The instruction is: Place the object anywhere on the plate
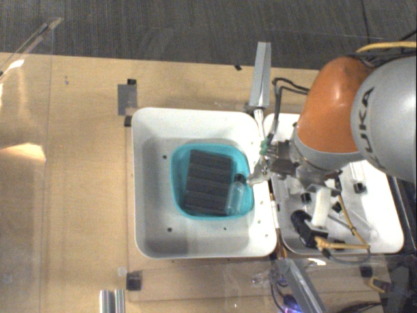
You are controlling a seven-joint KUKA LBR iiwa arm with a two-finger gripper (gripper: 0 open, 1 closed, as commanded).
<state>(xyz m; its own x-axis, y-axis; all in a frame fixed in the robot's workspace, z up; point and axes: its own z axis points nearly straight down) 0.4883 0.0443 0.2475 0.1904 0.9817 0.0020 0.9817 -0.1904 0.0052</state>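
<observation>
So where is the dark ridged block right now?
The dark ridged block lies on the turquoise plate inside the left white bin, with the arm's pincer just at the plate's right edge.

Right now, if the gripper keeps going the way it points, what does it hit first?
Probably the dark ridged object on the teal plate; the gripper sits at its right edge, though height is unclear.
</observation>
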